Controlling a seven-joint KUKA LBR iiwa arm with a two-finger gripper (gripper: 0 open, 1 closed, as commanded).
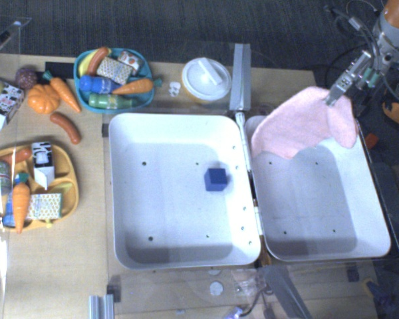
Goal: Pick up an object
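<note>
You have two candidate objects. The first is a pink cloth [304, 126], soft and crumpled, draped over the far rim of the right bin [359, 238]. Its near portion hangs down into the bin and its far right corner is raised, pinched at the tip of the hand [335, 97]. The second is a small blue cube [216, 179]. You will find it resting flat on the floor of the left bin [146, 244], right of centre, apart from all four walls and well apart from the cloth.
</note>
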